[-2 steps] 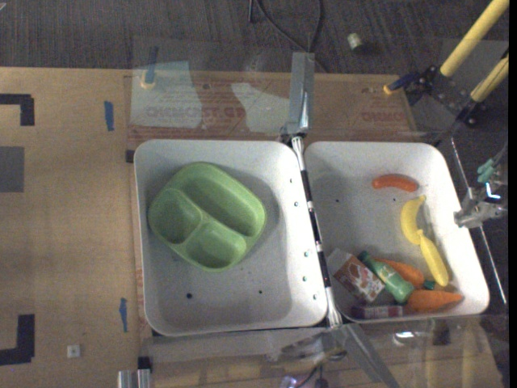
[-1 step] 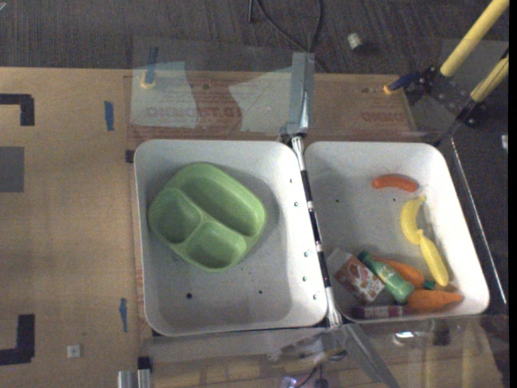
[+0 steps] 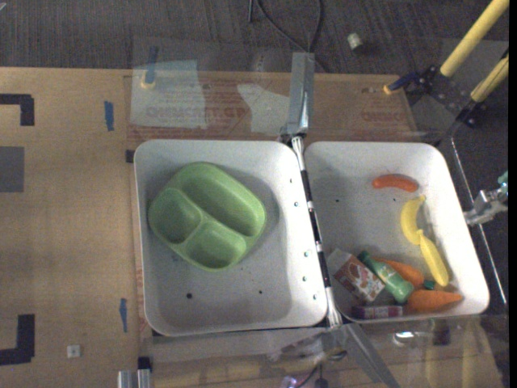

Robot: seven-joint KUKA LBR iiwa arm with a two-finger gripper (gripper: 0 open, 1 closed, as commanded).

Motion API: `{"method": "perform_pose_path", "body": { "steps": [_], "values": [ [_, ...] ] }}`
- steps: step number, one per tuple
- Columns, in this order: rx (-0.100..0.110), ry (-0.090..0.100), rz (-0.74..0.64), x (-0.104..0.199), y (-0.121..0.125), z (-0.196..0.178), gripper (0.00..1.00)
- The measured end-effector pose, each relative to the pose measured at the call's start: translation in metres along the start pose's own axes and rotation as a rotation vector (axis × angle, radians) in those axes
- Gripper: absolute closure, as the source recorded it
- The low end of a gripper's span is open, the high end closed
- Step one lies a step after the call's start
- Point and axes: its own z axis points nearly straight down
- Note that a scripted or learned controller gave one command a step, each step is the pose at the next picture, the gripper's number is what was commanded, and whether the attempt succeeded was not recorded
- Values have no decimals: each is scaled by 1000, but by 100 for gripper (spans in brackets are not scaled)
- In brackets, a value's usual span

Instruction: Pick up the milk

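The milk (image 3: pixel 358 278) is a small brown-red carton with a pale label. It lies on its side in the front left corner of the right bin (image 3: pixel 347 176), close to the divider between the bins. A green bottle (image 3: pixel 388 278) lies right against its right side, and a small dark flat item (image 3: pixel 373 311) sits just in front of it by the bin's front wall.
The right bin also holds an orange sausage (image 3: pixel 395 183), two yellow bananas (image 3: pixel 422 239) and orange carrots (image 3: pixel 432 299). The left bin (image 3: pixel 161 297) holds a green divided plate (image 3: pixel 208 215). A small metal piece (image 3: pixel 487 206) sticks in at the right bin's right rim.
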Motion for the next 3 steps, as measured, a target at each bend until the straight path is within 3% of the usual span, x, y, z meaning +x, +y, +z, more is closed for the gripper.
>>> {"method": "perform_pose_path", "body": {
  "steps": [1,2,3],
  "values": [
    [-3,-2,81,-27,64,-136,100],
    [-1,0,-5,-21,38,45,100],
    [-4,-3,-160,-27,51,-109,100]
  ]
}}
